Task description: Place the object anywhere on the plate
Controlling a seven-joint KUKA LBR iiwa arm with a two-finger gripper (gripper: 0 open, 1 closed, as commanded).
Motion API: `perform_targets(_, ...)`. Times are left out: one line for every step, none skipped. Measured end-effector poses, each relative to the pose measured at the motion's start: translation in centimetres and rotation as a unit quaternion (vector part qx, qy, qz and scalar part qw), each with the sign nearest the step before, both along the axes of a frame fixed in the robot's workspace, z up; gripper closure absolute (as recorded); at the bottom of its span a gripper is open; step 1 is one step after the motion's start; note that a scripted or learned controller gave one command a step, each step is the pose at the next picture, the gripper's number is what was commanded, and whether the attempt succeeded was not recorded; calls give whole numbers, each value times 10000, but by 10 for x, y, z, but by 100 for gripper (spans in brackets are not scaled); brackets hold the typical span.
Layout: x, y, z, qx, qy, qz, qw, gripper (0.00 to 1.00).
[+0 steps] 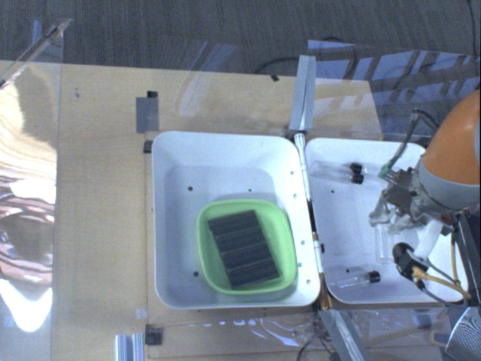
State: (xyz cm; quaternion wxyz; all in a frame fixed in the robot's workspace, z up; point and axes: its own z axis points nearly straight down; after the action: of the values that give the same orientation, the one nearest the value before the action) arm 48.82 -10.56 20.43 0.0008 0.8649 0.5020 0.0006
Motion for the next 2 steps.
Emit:
perform_targets(1, 55, -19, 2, -16, 1645, 9864, 100)
perform_targets(17, 79, -19, 0, -14, 2047, 9788, 100)
